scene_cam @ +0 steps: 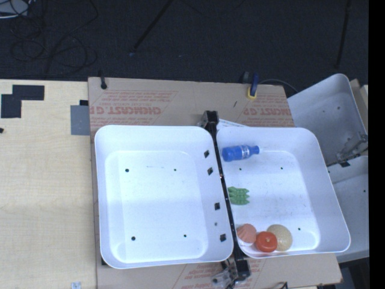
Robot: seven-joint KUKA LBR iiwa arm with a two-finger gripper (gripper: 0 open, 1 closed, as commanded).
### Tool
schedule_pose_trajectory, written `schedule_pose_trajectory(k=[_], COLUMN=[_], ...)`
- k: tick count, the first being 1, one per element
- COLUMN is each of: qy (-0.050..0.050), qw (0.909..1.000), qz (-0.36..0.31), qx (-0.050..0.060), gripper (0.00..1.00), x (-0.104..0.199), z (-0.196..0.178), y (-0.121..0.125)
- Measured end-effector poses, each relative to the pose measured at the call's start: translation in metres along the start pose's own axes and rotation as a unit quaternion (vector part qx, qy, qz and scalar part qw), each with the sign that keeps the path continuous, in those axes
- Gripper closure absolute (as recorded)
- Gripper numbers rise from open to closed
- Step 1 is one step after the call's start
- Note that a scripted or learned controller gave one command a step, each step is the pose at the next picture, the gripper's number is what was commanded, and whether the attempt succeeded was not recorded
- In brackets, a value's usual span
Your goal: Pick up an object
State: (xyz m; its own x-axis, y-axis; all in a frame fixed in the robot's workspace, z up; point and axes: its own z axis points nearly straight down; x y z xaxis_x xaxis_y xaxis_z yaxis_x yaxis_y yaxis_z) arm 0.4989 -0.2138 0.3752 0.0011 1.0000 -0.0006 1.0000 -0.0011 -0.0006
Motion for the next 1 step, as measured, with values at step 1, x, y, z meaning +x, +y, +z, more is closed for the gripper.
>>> schedule_pose_trajectory(k=[1], qy=[0.000], qw=[1.0000], qz=[-0.001], qx=[0.000], gripper=[0.00], x=[0.0002], z=[-0.0153], y=[-0.0039])
